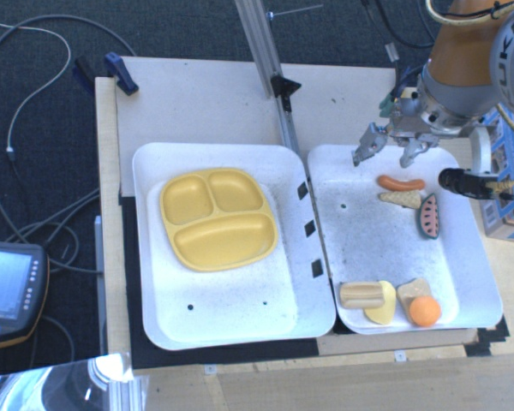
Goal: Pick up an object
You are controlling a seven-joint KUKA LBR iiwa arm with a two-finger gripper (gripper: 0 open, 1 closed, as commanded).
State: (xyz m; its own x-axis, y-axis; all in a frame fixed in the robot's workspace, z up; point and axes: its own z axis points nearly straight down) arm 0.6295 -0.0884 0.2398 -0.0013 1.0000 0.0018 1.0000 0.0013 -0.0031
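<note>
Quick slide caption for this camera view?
Open hand above right bin, near hot dog; yellow plate in left bin.

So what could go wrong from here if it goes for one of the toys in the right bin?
The pincer hangs open near the far rim of the right bin, so a descent may clip the rim. The sausage, cone and watermelon slice lie close together, so the fingers might nudge a neighbour or close on two at once.
</note>
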